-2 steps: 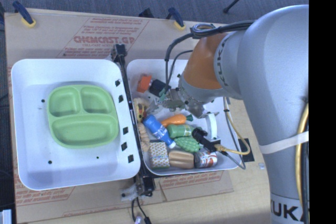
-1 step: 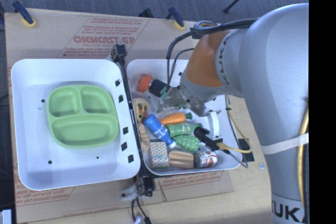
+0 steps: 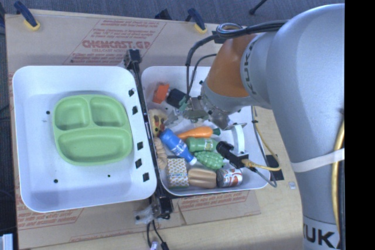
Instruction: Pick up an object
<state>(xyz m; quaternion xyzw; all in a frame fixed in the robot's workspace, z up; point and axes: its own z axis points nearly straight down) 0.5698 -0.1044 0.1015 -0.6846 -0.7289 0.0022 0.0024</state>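
Inspected at the right bin (image 3: 249,181), crowded with small toy groceries; the left bin (image 3: 26,126) held a green divided plate (image 3: 92,127). Found the gripper (image 3: 196,109) lowered into the far half of the right bin, above the clutter, its tips masked by the wrist, so whether spread or pressed together could not be told. Noted no object visibly between them. Located the likeliest candidate, an orange carrot (image 3: 196,133), just near of the gripper, lying roughly left to right, with a blue bottle (image 3: 177,146) at its left end and a green knobbly piece (image 3: 208,159) just near of it. Judged light, rigid, smooth plastic, hence prone to slipping or rolling; best taken across the thick middle, square to its length. Judged crowding by neighbours the chief hazard.
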